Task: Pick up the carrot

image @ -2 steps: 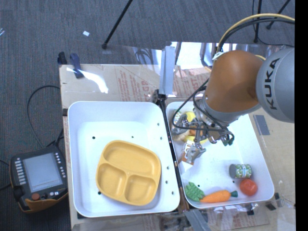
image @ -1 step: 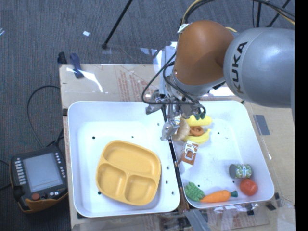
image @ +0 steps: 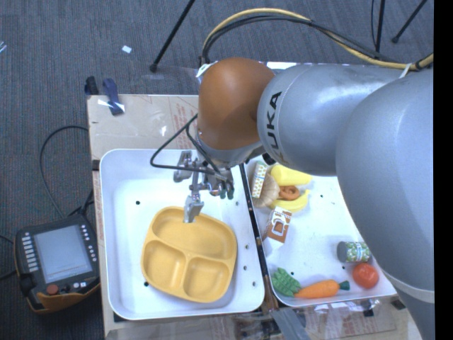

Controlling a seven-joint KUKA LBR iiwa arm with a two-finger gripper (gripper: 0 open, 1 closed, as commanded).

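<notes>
The carrot (image: 320, 288) is orange with a green stub and lies flat near the front edge of the right bin (image: 318, 236). It sits between a green leafy toy (image: 285, 281) and a red tomato (image: 365, 275). My gripper (image: 192, 208) hangs over the left bin (image: 124, 183), just above the back rim of a yellow divided plate (image: 190, 253). It is far to the left of the carrot, and nothing shows in its grasp. The big grey arm and orange wrist band (image: 230, 105) cover the back of both bins.
The right bin also holds yellow banana pieces (image: 291, 176), a small orange ring (image: 289, 193), a bread-like piece (image: 263, 185), a small carton (image: 278, 225) and a green-labelled can (image: 354, 251). A teach pendant (image: 60, 261) lies on the floor at the left.
</notes>
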